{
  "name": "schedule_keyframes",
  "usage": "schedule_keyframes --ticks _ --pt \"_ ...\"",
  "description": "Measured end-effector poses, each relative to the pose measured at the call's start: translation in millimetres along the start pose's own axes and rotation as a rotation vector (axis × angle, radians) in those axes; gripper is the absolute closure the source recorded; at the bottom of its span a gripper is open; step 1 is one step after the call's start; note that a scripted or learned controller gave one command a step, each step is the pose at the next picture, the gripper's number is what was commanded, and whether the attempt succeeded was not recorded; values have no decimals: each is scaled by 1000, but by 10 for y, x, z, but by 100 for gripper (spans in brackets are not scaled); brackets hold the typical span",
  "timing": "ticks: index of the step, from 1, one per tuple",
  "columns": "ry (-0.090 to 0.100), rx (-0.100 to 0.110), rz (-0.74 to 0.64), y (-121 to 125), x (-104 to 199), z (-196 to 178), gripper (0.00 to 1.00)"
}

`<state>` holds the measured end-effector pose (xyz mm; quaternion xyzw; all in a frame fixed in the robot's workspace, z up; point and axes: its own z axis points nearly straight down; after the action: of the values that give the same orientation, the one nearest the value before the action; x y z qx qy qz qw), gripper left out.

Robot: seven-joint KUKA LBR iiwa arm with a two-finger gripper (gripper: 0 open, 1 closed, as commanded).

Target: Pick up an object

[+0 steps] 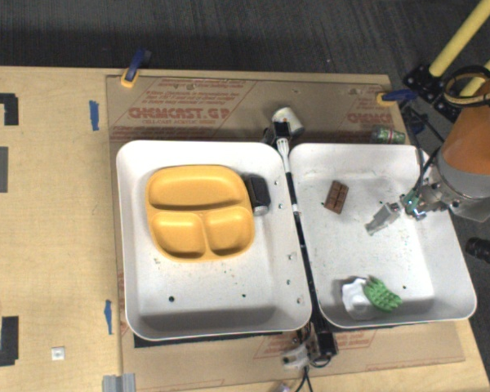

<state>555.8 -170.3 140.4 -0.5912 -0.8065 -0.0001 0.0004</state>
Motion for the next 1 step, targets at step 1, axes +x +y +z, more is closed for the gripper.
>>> schedule_keyframes --ticks 1 --pt "-4 -4 -181 553 -125 550 0"
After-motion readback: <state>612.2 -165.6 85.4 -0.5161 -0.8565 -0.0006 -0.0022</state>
